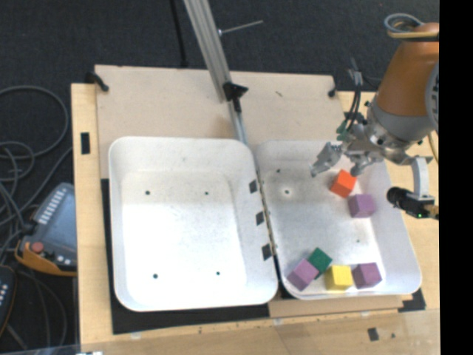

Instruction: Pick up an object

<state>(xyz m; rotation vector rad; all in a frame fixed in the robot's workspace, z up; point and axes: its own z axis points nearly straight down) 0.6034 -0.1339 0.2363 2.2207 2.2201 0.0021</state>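
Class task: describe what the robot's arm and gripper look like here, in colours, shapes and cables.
The arm is a thick rounded body with an orange band above a grey wrist. Thin dark and green cables run down beside the wrist. The gripper is a small grey metal assembly.

Dark grey carpet floor [111, 21] around a light wooden bench [170, 98]. Black cables [29, 135] coil on the floor at left, beside a handheld pendant [52, 224]. Slanted aluminium pole [211, 43] rises from bench.
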